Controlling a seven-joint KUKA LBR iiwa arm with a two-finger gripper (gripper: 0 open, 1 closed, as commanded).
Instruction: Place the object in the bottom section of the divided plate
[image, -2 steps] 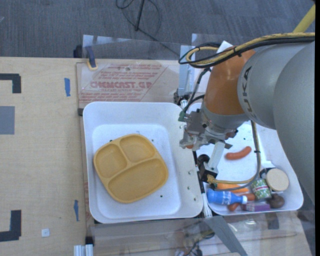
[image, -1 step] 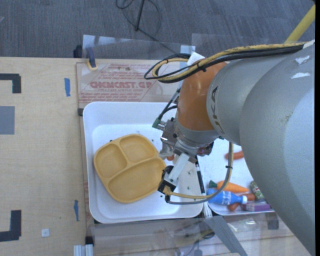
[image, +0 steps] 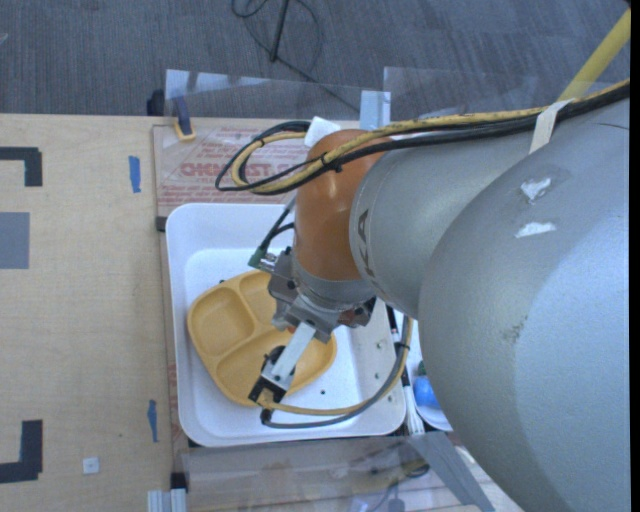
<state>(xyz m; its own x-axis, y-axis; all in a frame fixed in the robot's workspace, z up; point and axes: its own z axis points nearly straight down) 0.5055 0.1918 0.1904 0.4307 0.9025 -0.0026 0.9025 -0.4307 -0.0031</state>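
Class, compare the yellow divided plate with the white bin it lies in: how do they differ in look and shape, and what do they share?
Colour: the divided plate is yellow, the bin white. Shape: the plate is rounded, the bin rectangular with rounded corners. Layout: ridges split the plate into sections, while the bin is one open tray. Both are shallow, and the arm hides part of each.

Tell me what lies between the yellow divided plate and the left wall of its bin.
Nothing lies there. In the camera view, only a bare strip of white floor separates the divided plate from the left wall of the white bin.
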